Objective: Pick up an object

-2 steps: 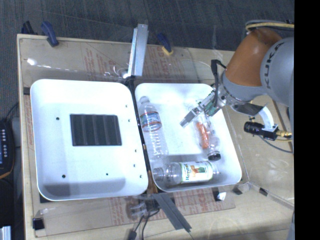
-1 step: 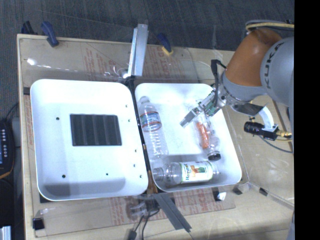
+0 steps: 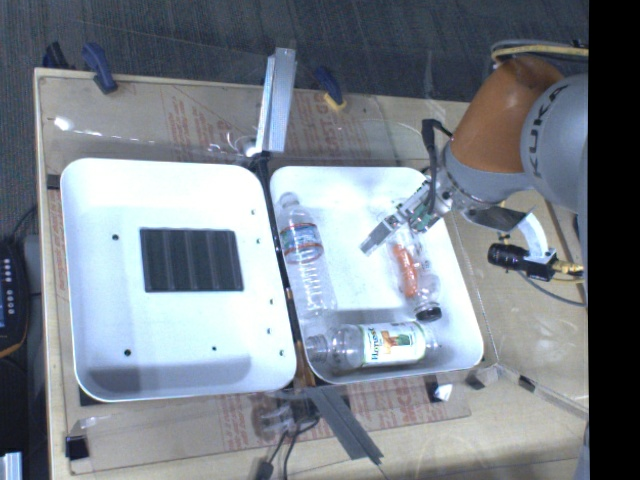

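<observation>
The right bin [image 3: 345, 190] holds three bottles lying on their sides. A clear water bottle [image 3: 305, 253] lies along its left wall. Along the front wall rests a clear bottle with a green and orange label [image 3: 377, 346]. A small bottle with orange contents [image 3: 412, 271] and a black cap lies near the right wall. My gripper [image 3: 382, 235] hangs over the bin's middle, just up and left of the orange bottle's top end and pointing down-left. I see nothing held in it.
The left bin [image 3: 100, 208] has a dark ribbed rectangle [image 3: 190, 260] on its floor. A metal bar [image 3: 275, 98] stands at the back between the bins. Blue clamps [image 3: 98, 66] grip the bench's far edge.
</observation>
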Available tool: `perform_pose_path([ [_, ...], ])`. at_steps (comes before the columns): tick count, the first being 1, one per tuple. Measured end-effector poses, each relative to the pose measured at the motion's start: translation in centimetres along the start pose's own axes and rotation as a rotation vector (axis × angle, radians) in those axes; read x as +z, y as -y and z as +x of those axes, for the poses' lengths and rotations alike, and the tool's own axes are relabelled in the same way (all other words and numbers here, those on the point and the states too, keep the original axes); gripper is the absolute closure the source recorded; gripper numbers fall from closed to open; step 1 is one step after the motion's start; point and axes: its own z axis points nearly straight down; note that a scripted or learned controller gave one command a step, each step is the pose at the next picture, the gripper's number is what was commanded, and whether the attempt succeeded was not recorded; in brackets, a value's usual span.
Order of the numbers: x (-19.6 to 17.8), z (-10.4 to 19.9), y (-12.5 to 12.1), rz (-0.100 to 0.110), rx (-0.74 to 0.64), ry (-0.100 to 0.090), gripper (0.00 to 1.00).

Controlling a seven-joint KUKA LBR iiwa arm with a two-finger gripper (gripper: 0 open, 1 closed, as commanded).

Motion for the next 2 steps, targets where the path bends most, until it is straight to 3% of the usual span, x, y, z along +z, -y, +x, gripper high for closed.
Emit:
perform_pose_path([
  [1,-0.1,-0.5,-0.8,-0.002,-0.05,0.003,0.0],
  [2,-1.5,-0.1,-0.1,-0.001,-0.107,0.003,0.0],
])
